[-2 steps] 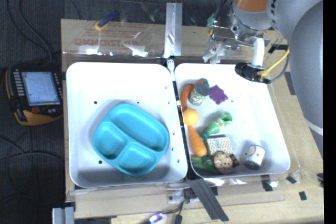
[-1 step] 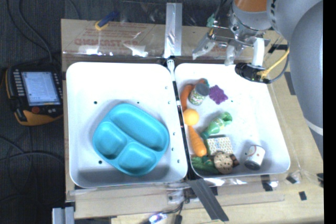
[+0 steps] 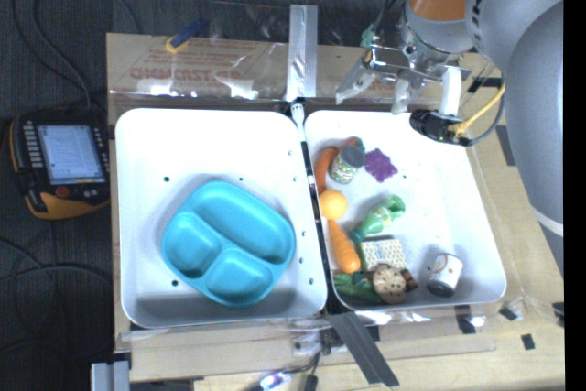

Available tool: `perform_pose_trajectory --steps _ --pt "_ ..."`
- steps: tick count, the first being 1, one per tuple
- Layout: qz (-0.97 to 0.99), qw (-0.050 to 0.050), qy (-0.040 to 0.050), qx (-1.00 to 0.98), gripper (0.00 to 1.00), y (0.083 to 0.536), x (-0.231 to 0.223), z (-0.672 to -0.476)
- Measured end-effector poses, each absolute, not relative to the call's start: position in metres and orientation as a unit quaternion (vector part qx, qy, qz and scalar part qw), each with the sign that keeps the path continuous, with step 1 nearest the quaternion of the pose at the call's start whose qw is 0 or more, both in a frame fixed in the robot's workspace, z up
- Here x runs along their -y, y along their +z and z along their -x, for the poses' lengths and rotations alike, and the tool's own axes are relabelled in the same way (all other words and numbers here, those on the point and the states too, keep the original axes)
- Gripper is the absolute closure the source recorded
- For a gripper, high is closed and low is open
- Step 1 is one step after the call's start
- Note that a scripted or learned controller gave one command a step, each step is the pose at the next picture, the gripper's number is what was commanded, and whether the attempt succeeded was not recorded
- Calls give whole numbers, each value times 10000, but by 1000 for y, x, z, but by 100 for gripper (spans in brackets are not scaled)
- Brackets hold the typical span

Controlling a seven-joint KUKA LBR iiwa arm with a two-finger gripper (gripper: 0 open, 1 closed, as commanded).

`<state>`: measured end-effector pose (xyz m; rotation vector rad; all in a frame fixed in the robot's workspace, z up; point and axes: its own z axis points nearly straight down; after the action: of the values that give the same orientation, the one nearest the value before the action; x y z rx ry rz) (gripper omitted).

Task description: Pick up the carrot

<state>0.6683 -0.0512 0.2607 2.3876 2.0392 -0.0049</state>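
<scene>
The claw (image 3: 375, 89) hangs above the far rim of the right bin (image 3: 476, 197), its two fingers spread apart with nothing between them, one fingertip toward the strip between the bins and the other toward the arm (image 3: 513, 23) that carries it. Nearest below it, toward the viewer, sits a small jar (image 3: 346, 164) with a purple toy (image 3: 381, 165) just beside it on the arm's side. The carrot (image 3: 342, 246) lies farther off in the same direction, well apart from the claw, stretched along the bin's inner wall with its thick end toward the claw and its tip toward the near rim; an orange ball (image 3: 332, 204) touches or nearly touches its thick end. (Another orange piece (image 3: 323, 168) leans beside the jar and could be mistaken for the target, though I cannot tell what it is.) On the carrot's arm side are a green toy (image 3: 380, 216) and a checkered block (image 3: 382, 251), close by. Beyond the wall, the left bin (image 3: 146, 142) holds a blue divided tray (image 3: 229, 240). I judge this to be the approach step, with no grasp begun. The next move calls for travelling toward the viewer over the carrot, turning the fingers to straddle it across its width, and descending close to the wall without clipping it.
</scene>
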Motion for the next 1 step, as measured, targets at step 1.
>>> perform_pose_trajectory --steps 1 --pt "-7773 125 98 -6290 0 141 133 -620"
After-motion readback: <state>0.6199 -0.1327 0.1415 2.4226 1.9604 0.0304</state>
